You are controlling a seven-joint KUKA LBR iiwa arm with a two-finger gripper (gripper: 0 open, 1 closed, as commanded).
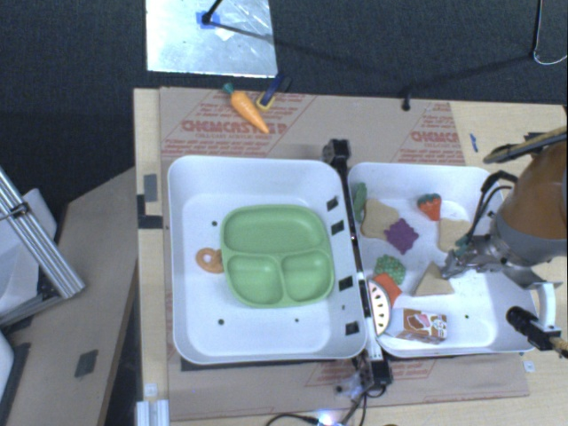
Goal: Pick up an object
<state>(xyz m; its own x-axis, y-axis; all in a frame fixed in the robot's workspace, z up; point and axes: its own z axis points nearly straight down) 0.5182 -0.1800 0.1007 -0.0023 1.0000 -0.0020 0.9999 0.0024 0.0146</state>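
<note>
The right bin holds several small toys: a purple block, a tan bread slice, a strawberry, a green broccoli piece, a tan wedge, a red and white slice and a small carton. My gripper hangs low at the bin's right side, its tip just above the tan wedge's upper corner. The arm covers a pale piece in part. Nothing shows between the fingers.
The left bin holds a green divided plate and a small orange pretzel ring. A toy carrot lies on the cardboard behind the bins. A silver sheet lies beyond.
</note>
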